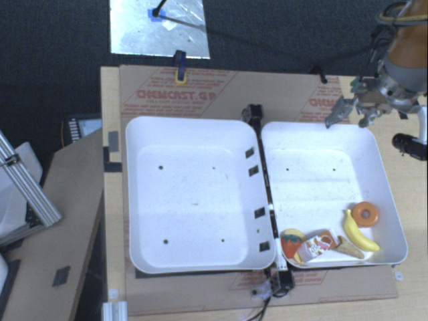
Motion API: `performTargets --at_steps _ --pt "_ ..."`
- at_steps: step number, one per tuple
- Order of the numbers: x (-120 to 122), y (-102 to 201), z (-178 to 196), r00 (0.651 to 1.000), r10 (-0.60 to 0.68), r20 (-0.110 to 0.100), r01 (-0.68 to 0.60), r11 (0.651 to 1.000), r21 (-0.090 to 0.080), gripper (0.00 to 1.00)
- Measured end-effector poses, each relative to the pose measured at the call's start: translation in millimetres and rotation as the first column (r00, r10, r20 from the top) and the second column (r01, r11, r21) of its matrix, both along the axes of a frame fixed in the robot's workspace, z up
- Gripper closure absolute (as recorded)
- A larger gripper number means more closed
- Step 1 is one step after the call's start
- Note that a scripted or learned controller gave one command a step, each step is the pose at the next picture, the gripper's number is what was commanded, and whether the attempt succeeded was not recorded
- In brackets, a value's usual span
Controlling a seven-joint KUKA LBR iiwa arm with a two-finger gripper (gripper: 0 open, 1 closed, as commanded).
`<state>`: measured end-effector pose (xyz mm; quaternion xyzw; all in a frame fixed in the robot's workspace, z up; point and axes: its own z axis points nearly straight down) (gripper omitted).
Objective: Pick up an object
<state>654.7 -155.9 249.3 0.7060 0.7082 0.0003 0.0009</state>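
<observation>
My gripper (350, 118) hangs open above the far right corner of the right bin (314, 146), with nothing between its fingers (334, 116). The objects lie along this bin's near edge, well away from the gripper. A yellow banana (359, 233) rests beside an orange ring-shaped toy (365, 213). Left of them are a white and red packet (315, 246), a small brown piece (349, 249) and a red-orange round fruit (291, 242) in the near left corner.
The left bin (190, 192) sits beside the right one, with black clips (257, 172) along the divide. A foil sheet (159, 19) lies on the dark floor behind the bench. An aluminium frame (27, 186) stands at the left.
</observation>
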Motion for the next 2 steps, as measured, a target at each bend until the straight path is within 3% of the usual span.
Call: performTargets --at_steps 1,2 --pt "-62 28 189 1.000 0.004 0.019 -0.004 1.000 -0.003 0.00" --pt "-132 24 274 1.000 -0.001 0.012 0.001 1.000 -0.002 0.00"
